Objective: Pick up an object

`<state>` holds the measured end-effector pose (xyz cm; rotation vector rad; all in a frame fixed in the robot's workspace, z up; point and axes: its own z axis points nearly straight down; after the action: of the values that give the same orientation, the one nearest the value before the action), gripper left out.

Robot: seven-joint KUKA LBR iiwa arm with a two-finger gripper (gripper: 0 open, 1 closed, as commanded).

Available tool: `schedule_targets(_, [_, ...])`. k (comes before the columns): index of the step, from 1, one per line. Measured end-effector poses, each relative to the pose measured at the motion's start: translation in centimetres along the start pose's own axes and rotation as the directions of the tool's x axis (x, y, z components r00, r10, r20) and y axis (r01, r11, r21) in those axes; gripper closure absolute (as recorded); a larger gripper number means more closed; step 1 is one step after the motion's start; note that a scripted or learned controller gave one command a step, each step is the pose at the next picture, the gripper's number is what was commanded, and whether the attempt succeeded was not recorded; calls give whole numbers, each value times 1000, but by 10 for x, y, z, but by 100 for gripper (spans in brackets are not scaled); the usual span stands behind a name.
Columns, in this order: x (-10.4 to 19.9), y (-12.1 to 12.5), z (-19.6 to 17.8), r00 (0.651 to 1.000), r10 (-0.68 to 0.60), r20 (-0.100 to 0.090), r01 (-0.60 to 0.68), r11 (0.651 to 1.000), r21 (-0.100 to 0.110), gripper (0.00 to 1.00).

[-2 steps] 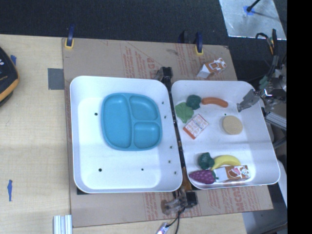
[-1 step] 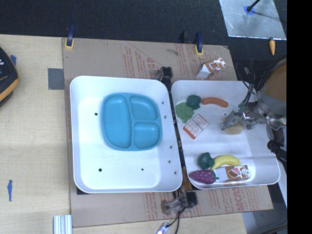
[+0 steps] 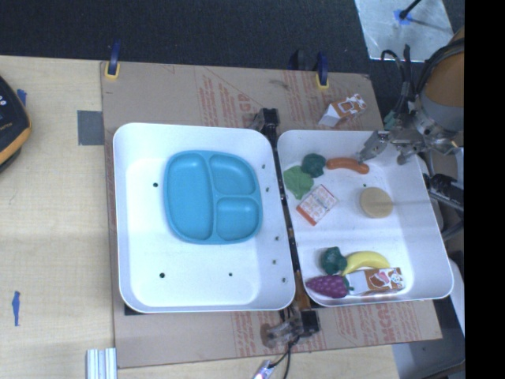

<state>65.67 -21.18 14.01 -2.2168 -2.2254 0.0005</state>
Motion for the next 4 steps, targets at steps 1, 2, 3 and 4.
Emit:
schedule_targets(1, [11,-115,-42,1000,-1,1,1,1000,3,0])
schedule_targets(2, [1,-75,-45,1000,0,0,0,1000,1,0])
schedule_targets(3, [0,-1,49,1000,-1,0,1,1000,3,0])
schedule_targets(4, [13,-74,48,1000,-1,1,1,1000,4,0])
